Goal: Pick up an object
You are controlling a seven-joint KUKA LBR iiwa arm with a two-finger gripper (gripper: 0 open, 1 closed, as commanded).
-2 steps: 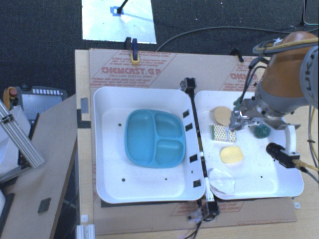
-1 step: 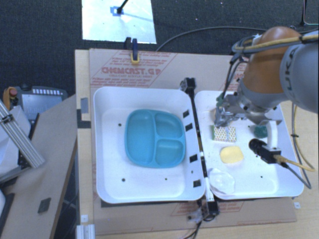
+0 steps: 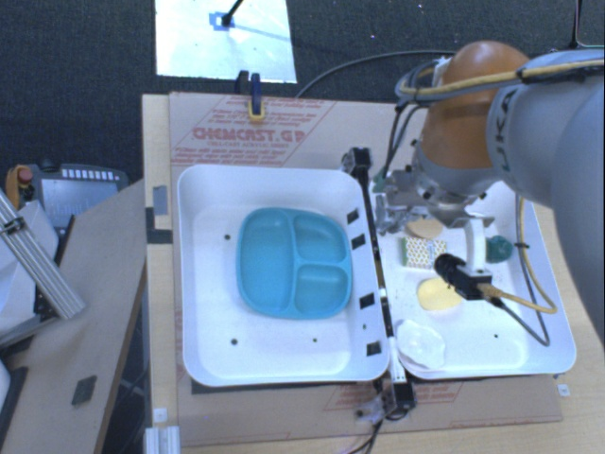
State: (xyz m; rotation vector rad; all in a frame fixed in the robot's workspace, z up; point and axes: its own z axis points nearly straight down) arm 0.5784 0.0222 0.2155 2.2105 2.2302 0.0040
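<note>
My gripper (image 3: 437, 214) hangs low over the back of the right bin (image 3: 529, 348), under the grey wrist and orange band. Just beneath it lie a tan disc (image 3: 425, 227) and a small checkered piece (image 3: 420, 251). A teal object (image 3: 498, 249) sits to its right. A pale yellow round object (image 3: 437, 295) lies nearer the front, partly covered by a black part (image 3: 460, 276) with a yellow cable. A clear white lump (image 3: 422, 343) rests at the bin's front left corner. The wrist hides what is directly below it.
The left bin (image 3: 203, 348) holds a blue divided plate (image 3: 293, 261). A black clip-lined divider (image 3: 371, 253) separates the two bins. A yellow cable (image 3: 529, 291) loops over the right bin's right side. A yellow clamp (image 3: 255, 102) sits at the board's back edge.
</note>
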